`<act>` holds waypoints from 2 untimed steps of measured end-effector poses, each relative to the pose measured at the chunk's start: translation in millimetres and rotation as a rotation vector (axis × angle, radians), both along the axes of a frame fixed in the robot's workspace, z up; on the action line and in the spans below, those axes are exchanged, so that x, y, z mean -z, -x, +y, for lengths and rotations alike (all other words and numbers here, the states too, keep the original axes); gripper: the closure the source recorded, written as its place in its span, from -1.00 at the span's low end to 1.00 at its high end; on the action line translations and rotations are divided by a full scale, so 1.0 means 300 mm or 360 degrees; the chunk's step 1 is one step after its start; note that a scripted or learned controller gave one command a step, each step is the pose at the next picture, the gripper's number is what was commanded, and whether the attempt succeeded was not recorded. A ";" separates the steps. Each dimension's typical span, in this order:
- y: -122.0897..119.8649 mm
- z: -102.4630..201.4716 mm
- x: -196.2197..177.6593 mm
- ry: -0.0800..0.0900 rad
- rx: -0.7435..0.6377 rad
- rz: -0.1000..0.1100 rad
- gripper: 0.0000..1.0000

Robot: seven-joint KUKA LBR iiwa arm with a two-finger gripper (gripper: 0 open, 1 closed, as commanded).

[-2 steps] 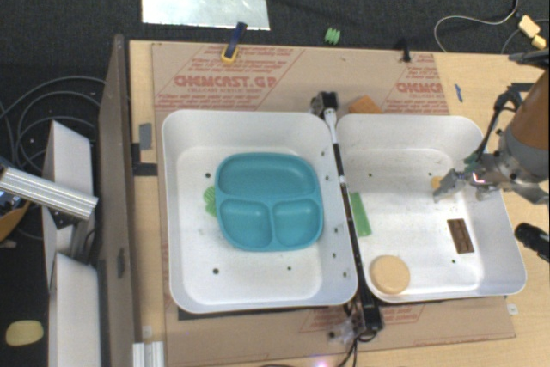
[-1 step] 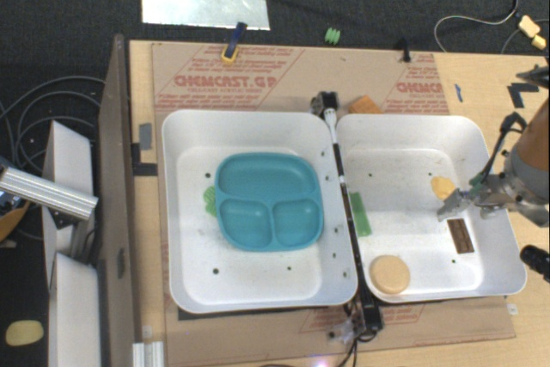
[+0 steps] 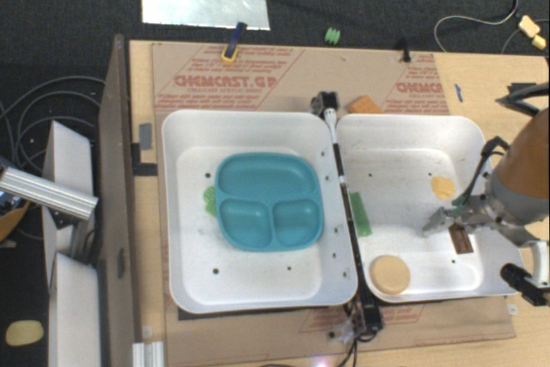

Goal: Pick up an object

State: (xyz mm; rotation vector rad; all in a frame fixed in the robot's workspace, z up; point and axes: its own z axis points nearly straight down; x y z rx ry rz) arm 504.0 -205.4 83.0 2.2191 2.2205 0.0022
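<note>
Dark carpet surrounded a wooden desk (image 3: 481, 82) that carried two shallow white bins side by side. On the camera view's left, the left bin (image 3: 185, 185) held a teal divided tray (image 3: 268, 200) lying flat, with a bit of green item (image 3: 209, 200) poking out from under its left edge. Across the central divider, the right bin (image 3: 404, 150) held four loose things: a green strip (image 3: 359, 214) lying just beside the divider with its long axis running up and down the bin, a round tan disc (image 3: 390, 274) near the front wall, a small yellow piece (image 3: 443, 186) toward the right, and a small brown block (image 3: 461, 239) with its long axis roughly front to back, tilted slightly. From the right, the grey arm with its orange band (image 3: 524, 172) reached over the bin, and the hand (image 3: 455, 223) hung right at the brown block's upper end; whether its fingers were spread or pressed together could not be told, nor whether they touched the block. An orange block (image 3: 364, 106) lay on the desk behind the bins.
</note>
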 end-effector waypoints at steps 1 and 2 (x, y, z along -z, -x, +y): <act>-0.005 0.000 -0.043 0.0000 0.0001 -0.0005 1.00; -0.123 0.195 -0.428 0.0001 -0.0018 -0.0020 1.00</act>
